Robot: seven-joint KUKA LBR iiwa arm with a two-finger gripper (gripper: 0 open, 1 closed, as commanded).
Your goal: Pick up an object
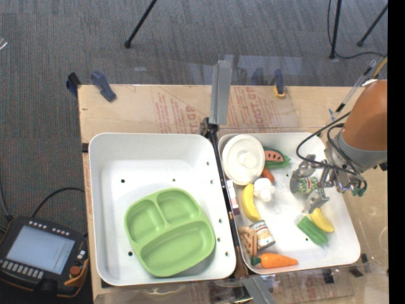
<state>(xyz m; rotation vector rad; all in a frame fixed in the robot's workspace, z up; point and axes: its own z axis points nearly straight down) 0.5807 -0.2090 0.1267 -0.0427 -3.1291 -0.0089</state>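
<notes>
The right bin (345, 253) holds several toy foods: a white bowl (243, 158), a watermelon slice (276, 157), a banana (250, 202), a white piece (262, 189), a small can (262, 234), a carrot (277, 261), a green pod (312, 230) and a small yellow banana (323, 221). My gripper (310, 192) hangs low over the right half of this bin, just above the green pod and yellow banana. A green-labelled can-like object (305, 184) sits right at the gripper. Whether it is between the fingers is unclear.
The left bin (114, 154) contains a green divided plate (169, 232). A grey upright post (221, 94) stands behind the two bins. Cables loop from the arm's wrist (364, 135) over the right bin's far right corner. A control pendant (41, 253) lies at lower left.
</notes>
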